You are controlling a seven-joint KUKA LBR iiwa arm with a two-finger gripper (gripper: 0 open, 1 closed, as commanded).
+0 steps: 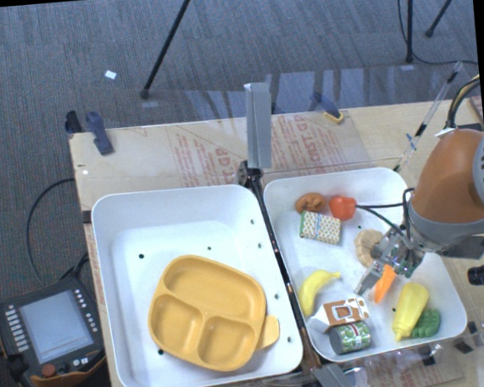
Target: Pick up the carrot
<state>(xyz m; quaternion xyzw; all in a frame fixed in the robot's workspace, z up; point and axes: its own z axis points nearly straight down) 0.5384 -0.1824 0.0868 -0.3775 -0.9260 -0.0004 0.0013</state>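
I am watching the grey arm with the orange band reaching in over the right edge of the right-hand shallow white bin, and its 2-finger gripper is hanging low in the right half of that bin. The small orange carrot is sitting tilted right at the fingertips, with its upper end between the 2 fingers, so I am reading the gripper as closed on the carrot, though I cannot tell whether the carrot is touching the bin floor. A round tan cookie is lying just beside the gripper on its upper left. A yellow corn cob is lying just beside the carrot toward the bin's near right corner, with a green leafy vegetable touching the cob's lower end. A yellow banana is lying near the bin's left edge, and a white and brown carton and a green can are sitting together against the near edge. Toward the far edge I am seeing a brown pretzel-like pastry, a red tomato and a small patterned box grouped close together. In the left-hand shallow white bin, a yellow plastic tray with 3 compartments is resting toward the near right corner.
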